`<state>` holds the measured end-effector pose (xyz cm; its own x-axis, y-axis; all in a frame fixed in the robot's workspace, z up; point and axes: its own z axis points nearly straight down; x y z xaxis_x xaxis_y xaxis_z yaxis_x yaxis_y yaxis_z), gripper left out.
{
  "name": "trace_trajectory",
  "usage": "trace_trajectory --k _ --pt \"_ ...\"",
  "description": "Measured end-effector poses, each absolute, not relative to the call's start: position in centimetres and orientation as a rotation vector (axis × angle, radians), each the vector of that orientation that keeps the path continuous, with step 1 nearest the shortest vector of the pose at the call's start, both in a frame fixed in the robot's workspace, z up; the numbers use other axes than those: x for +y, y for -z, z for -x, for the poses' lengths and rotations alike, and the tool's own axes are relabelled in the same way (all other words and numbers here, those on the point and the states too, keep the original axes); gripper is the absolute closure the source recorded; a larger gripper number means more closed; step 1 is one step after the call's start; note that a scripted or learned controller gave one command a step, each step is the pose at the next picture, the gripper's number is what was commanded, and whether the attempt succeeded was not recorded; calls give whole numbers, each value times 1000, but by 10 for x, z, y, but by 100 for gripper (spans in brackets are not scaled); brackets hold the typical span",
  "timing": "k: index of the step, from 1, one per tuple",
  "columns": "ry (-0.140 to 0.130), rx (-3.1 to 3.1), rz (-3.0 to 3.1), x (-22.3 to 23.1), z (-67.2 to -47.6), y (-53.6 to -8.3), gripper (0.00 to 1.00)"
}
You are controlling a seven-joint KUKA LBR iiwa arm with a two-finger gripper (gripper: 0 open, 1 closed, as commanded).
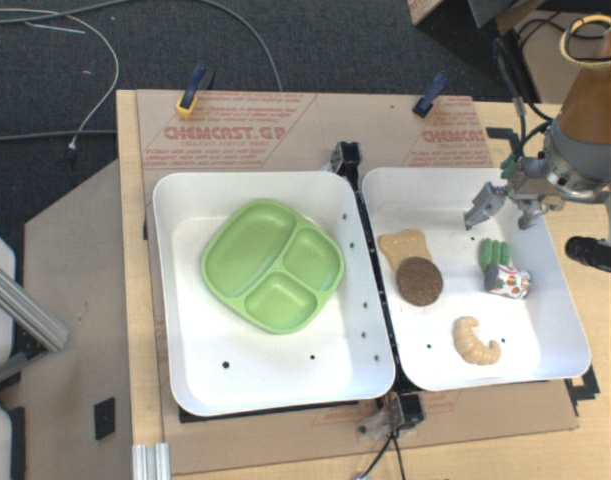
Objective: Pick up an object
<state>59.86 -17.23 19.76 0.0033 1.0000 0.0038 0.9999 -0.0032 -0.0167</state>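
we see the gripper (503, 206) at the end of the grey arm (583, 153), hanging over the far part of the right bin (545, 353). its two metal fingers are spread apart with nothing between them. one finger (482, 208) slants toward the middle of the bin, the other sits closer to the arm.

the right bin is shallow, white and smooth, with rounded corners. just in front of the gripper lies a small green packet (494, 254), and touching its near end is a crumpled white wrapper (510, 284) with red and green print. to the left we find a flat tan cracker (403, 245) with a notched outline, and a round, dark brown, rough-looking cookie (420, 280) overlapping its near edge. closer to the front rim lies a pale, curled, ridged piece shaped like a shrimp (477, 341).

the left bin (175, 268) holds a glossy light green plastic plate (273, 265), rounded and split into three compartments, set at a tilt to the bin's sides.
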Motion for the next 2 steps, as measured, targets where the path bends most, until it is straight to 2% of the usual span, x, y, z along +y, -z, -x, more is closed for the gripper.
trace_trajectory --k 1,2 --pt "-1 -2220 2220 -172 -602 -207 0" --pt "-5 -2218 2215 -163 -604 -149 0"
